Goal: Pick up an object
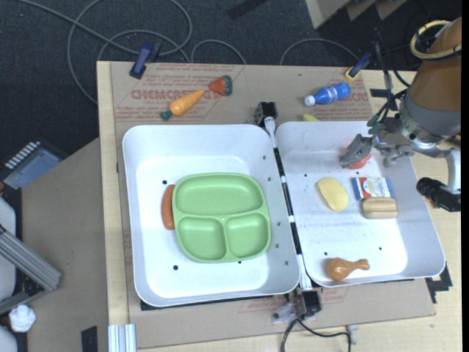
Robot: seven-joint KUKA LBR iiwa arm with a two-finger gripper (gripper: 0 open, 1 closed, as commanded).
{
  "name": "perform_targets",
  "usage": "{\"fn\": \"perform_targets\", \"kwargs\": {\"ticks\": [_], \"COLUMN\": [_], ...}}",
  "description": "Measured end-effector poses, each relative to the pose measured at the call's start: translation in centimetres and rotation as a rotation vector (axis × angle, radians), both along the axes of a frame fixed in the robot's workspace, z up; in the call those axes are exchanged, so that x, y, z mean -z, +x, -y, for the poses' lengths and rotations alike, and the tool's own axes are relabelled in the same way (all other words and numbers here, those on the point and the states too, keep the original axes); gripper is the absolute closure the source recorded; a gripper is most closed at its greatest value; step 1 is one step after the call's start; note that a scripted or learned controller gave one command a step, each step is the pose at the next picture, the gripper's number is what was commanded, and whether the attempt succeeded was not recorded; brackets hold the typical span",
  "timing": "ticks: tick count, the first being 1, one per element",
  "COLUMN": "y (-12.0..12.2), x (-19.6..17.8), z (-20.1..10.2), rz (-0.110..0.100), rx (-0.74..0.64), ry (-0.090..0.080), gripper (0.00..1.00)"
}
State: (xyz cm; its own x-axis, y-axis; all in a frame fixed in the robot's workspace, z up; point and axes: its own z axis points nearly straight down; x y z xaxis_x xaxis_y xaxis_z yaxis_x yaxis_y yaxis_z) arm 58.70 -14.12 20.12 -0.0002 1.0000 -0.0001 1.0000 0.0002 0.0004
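The arm reaches in from the upper right of the frame, and its gripper [359, 152] hangs over the upper part of the right bin [418, 259], low above a small red object [357, 163] that peeks out just beneath the grey fingers. The jaws appear spread apart, with nothing seen between them, so no grasp can be claimed yet. This looks like the approach step of a pick: the tool is set over a target but has not closed on it. Other candidates lie lower in the same bin: a yellow oval piece [333, 194] near the bin's middle, a small blue and white box [372, 188] just right of it, a tan bread-like block [379, 208] touching the box's lower edge, and a brown toy drumstick [346, 268] near the bottom rim. The left bin [139, 196] holds a green divided tray [220, 217] with an orange-red piece [168, 207] tucked against its left side. On the bench above the bins lie a toy carrot [185, 102] and a blue bottle [329, 94]. The next move likely calls for a short descent so the fingers straddle the red object, then a firm closing before lifting; being small and partly hidden, it could slip aside.
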Motion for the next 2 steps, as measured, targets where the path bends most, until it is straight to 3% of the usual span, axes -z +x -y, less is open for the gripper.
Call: {"fn": "perform_targets", "kwargs": {"ticks": [1, 2], "y": [1.9, 5.8], "x": [11.0, 11.7], "z": [6.3, 1.6], "rz": [0.007, -0.008], "rx": [-0.002, 0.001], "ry": [-0.001, 0.002], "gripper": [0.00, 0.00]}}
